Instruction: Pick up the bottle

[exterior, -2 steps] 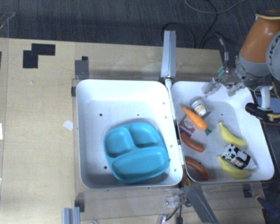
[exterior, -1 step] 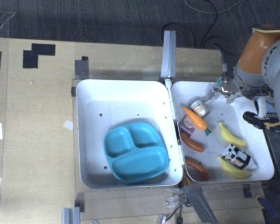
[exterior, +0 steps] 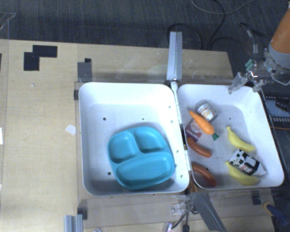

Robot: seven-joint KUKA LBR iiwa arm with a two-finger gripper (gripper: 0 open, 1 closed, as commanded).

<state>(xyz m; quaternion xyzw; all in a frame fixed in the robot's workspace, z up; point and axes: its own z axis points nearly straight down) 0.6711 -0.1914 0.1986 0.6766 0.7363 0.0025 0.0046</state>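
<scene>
Nearest you, along the front of the right bin (exterior: 275, 175), lie a brown sausage (exterior: 203, 174), a banana (exterior: 242, 174) and a small black-and-white cow-patterned item (exterior: 245, 162) resting against it; a second sausage (exterior: 199, 149) and a second banana (exterior: 239, 140) sit a little farther in. In the left bin (exterior: 94, 129) a blue divided tray (exterior: 141, 156) takes up the front half, well apart from your target. The bottle (exterior: 201, 120) lies on its side in the middle of the right bin, its cap end toward the back, with a carrot (exterior: 202, 122) lying across it, so a clean grasp looks awkward from above. Farthest off, the gripper (exterior: 245, 81) hangs over the back right corner of that bin, above its rim, holding nothing; whether its fingers are spread or closed you cannot tell from here.
</scene>
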